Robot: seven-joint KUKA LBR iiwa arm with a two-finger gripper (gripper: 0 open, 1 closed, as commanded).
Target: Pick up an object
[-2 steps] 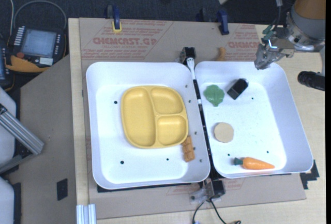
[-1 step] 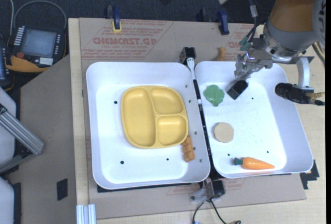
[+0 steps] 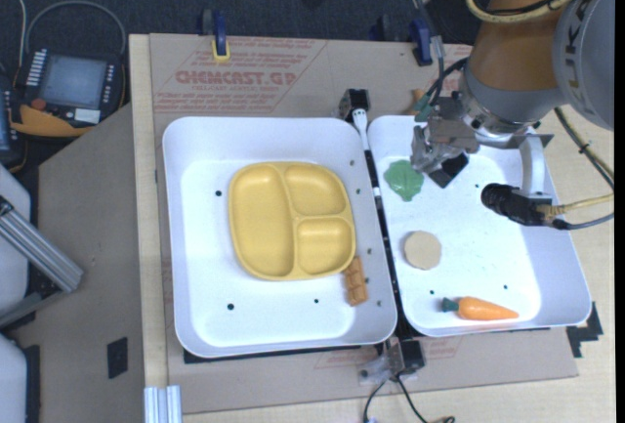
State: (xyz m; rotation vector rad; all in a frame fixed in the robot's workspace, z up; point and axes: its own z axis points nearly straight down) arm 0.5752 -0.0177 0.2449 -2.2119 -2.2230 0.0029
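Below, jaws (image 3: 427, 160) touch a lumpy green piece (image 3: 402, 180); round beige disc (image 3: 423, 250) near.

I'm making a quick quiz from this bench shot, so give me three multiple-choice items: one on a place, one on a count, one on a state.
1. Where is the carrot?
A. right bin, near front edge
B. on the yellow tray
C. left bin's back corner

2. How many compartments has the yellow tray?
A. two
B. three
C. five

3. How does the green piece stand?
A. lifted above the bench
B. lying on the right bin floor beside the claw
C. on the yellow tray

Key: A, orange against the front rim; B, three hollows; C is wrong, B, it rests on white.
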